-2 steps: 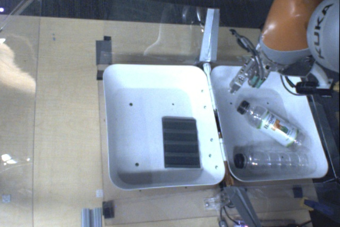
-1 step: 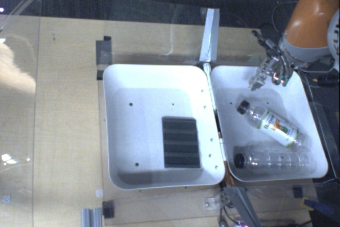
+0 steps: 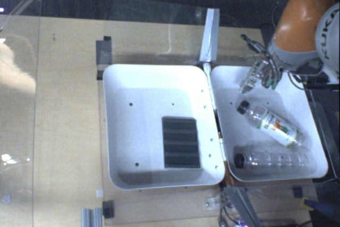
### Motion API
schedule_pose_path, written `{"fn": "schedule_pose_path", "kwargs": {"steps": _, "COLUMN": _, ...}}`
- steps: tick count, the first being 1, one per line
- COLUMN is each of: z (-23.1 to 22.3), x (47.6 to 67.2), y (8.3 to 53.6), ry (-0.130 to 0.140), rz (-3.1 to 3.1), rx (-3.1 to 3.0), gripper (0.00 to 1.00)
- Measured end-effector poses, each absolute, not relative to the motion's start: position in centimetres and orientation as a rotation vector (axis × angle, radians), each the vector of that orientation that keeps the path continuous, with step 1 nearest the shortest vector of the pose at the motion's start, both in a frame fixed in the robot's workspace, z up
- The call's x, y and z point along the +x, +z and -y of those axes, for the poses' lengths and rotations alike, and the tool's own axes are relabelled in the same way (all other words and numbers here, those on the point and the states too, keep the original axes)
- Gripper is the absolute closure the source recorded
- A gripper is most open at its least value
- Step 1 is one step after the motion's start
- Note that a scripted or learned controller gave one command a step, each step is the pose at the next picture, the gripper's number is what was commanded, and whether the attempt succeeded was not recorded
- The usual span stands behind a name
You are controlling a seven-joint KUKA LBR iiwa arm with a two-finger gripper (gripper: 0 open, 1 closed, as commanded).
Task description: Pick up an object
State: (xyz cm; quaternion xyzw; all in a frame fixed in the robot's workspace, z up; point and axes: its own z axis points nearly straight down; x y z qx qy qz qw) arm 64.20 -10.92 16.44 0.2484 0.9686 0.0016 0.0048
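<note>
Gripper hangs over the far part of the right bin, below the orange band; whether it is apart or together cannot be told, and nothing is seen in it. Just below it, a small clear bottle with a dark cap and a green-white label lies slanted on the bin floor. Further toward the near rim, a larger clear bottle lies on its side, apart from the gripper. Well to the gripper's left, the left bin holds a black ribbed block. Both bins sit on the wooden table.
</note>
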Motion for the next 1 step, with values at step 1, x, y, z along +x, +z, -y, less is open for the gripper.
{"fn": "schedule_pose_path", "kwargs": {"steps": 1, "z": 8.52, "x": 63.85, "y": 15.16, "ry": 0.004, "rz": -3.089, "rx": 0.513, "gripper": 1.0}}
